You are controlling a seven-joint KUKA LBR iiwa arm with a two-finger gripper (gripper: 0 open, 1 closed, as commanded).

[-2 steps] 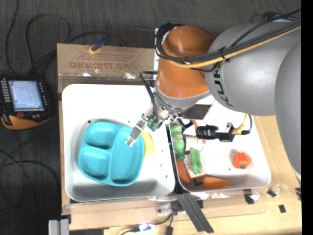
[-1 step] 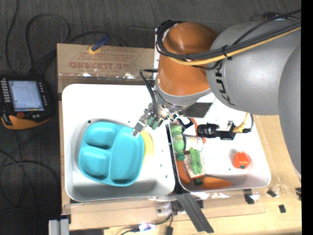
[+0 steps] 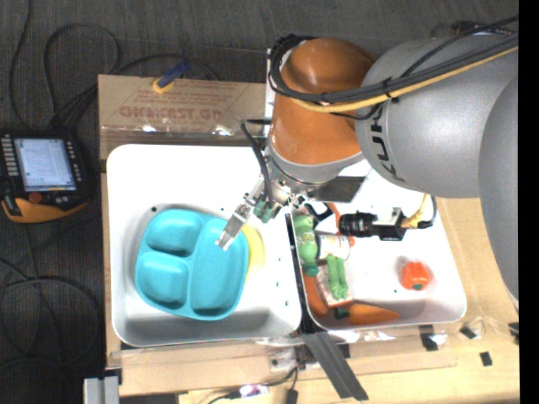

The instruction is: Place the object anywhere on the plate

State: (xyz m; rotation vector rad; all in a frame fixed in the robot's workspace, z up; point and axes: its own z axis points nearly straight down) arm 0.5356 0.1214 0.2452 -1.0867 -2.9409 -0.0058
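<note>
A cyan divided plate (image 3: 181,268) lies in the left bin (image 3: 126,192), toward its front. My gripper (image 3: 230,235) reaches down from the orange-banded wrist and its tip hangs over the plate's right compartment, near the upper right rim. A yellow object (image 3: 256,247) lies just beside the plate's right edge, partly tucked against it and a little right of the gripper tip. I see nothing clearly held in the gripper.
The right bin (image 3: 438,251) holds green items (image 3: 335,278) along its left wall, an orange carrot-like piece (image 3: 366,314) at the front, and a red-orange round thing (image 3: 415,274). The arm's bulk covers the bins' far middle. A cardboard sheet (image 3: 181,103) lies behind the left bin.
</note>
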